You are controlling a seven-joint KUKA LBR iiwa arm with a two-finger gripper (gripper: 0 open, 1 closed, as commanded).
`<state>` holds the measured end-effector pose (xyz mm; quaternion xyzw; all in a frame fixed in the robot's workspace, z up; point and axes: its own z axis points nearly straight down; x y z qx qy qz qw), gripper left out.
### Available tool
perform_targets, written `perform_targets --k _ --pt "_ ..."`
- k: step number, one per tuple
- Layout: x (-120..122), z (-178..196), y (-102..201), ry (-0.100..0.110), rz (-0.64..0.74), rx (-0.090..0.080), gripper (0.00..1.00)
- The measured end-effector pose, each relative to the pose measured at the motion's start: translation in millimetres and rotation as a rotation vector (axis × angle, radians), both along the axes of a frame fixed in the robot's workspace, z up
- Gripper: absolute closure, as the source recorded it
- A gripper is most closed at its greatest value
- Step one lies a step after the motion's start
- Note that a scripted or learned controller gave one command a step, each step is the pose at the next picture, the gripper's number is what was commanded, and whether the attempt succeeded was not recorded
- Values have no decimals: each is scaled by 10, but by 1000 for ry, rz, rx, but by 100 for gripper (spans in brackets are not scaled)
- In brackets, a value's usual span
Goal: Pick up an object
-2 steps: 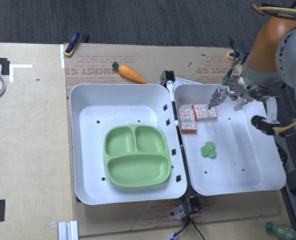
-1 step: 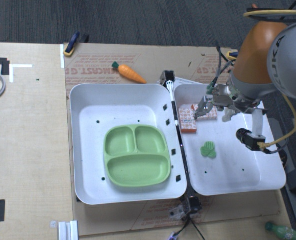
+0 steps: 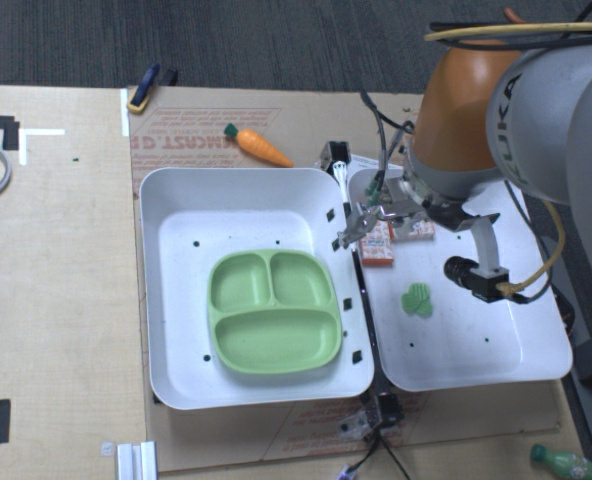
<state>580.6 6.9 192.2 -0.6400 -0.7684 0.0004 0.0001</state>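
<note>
The gripper is hovering at the right bin's 10 o'clock corner, directly over the small red-and-white box, evidently lining up a grasp; whether it is gripping cannot be determined.

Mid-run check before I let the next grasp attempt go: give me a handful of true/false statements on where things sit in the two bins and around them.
1. The green three-compartment plastic plate lies in the left white bin. True.
2. The orange toy carrot lies in the right white bin. False: it lies on the cardboard behind the left bin.
3. A small green leafy toy lies on the right bin's floor. True.
4. The gripper hangs over the divided plate. False: it is over the right bin's left edge, beside a small red-and-white box.
5. The plate's compartments hold food. False: nothing lies in them.
</note>
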Motion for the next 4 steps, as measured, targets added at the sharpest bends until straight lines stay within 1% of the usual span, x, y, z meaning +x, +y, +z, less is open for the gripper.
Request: perform_targets --k 1,2,3,4 --pt "289 1 -433 -2 367 -1 0" --pt "261 -966 -1094 -5 239 -2 0" --pt "688 2 -483 -2 229 -1 0" --pt "81 0 -418 -1 295 0 0"
